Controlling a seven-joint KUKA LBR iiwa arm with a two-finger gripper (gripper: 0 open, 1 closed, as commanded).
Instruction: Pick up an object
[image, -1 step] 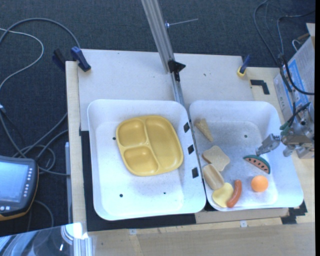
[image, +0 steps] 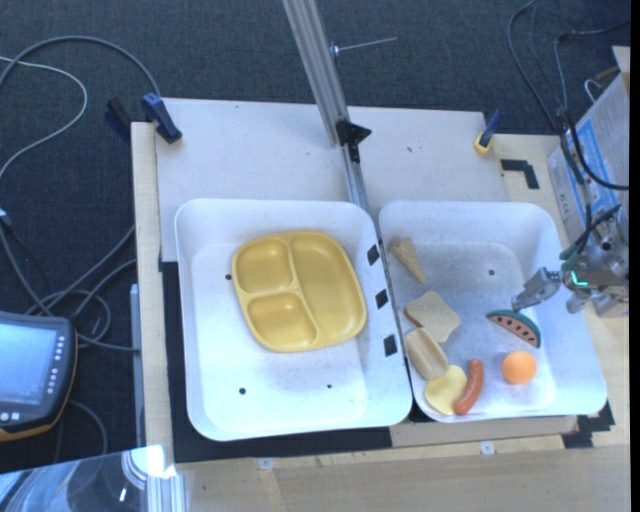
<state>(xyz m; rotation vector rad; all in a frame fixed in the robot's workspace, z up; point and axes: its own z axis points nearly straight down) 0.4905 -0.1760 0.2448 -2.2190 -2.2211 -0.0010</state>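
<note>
The jaws (image: 535, 290) hang over the right bin (image: 455, 222), how far parted unclear, gripping nothing visible; a watermelon slice (image: 514, 328) lies just below them, an orange (image: 519, 367) farther below.

Yellow divided plate (image: 298, 290): glossy smooth plastic; white bins (image: 300, 410): matt, faintly speckled plastic; far rail (image: 318, 55): brushed metal; bench (image: 145, 260): pale wood.
</note>
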